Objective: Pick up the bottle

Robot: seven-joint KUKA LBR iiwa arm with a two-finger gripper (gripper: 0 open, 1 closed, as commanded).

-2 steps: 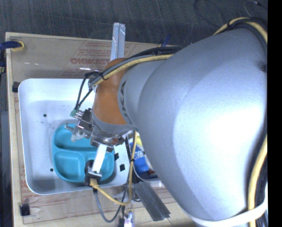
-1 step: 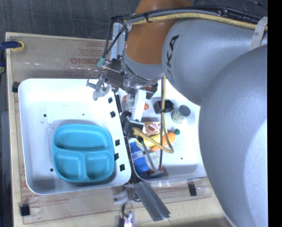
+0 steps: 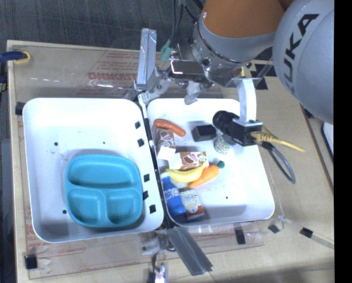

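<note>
The bottle (image 3: 176, 198) is blue with a printed label and lies in the near left corner of the right bin (image 3: 246, 199), against the divider. A banana (image 3: 184, 174) and a carrot (image 3: 204, 175) lie just beyond it. My gripper (image 3: 194, 105) hangs open over the far edge of the right bin, well back from the bottle. One finger (image 3: 145, 58) stands over the divider and the other finger (image 3: 246, 102) over the bin's right half, with nothing held between them.
A sausage (image 3: 168, 125), a black block (image 3: 203, 131), a brown packet (image 3: 190, 158) and a small pale object (image 3: 223, 145) also lie in the right bin. A black part with a yellow cable (image 3: 276, 140) sticks out beside the gripper. The left bin (image 3: 46, 128) holds a blue compartment tray (image 3: 105, 188).
</note>
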